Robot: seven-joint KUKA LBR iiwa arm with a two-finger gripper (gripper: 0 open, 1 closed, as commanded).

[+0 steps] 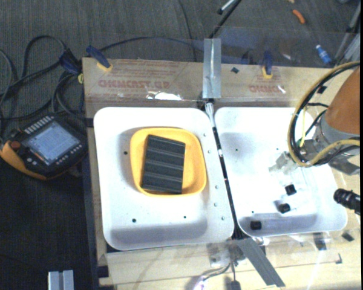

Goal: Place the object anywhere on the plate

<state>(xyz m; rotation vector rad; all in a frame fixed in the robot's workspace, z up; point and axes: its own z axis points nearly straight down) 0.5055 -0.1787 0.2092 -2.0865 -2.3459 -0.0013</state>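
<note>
Bench on dark carpet, two white bins side by side. Left bin (109, 222) has the yellow plate (196, 168) with the dark ribbed object (164, 163) lying flat on it, centred. Arm (345, 110) enters at 3 o'clock over the right bin (242, 132); gripper (288, 175) blurry, probably holding nothing, opening can't tell.

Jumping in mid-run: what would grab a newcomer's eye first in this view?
The yellow plate in the left bin, with a dark ribbed block lying on it. Next, the arm's orange band and looped cables over the right bin, whose floor carries small dark bits.
</note>
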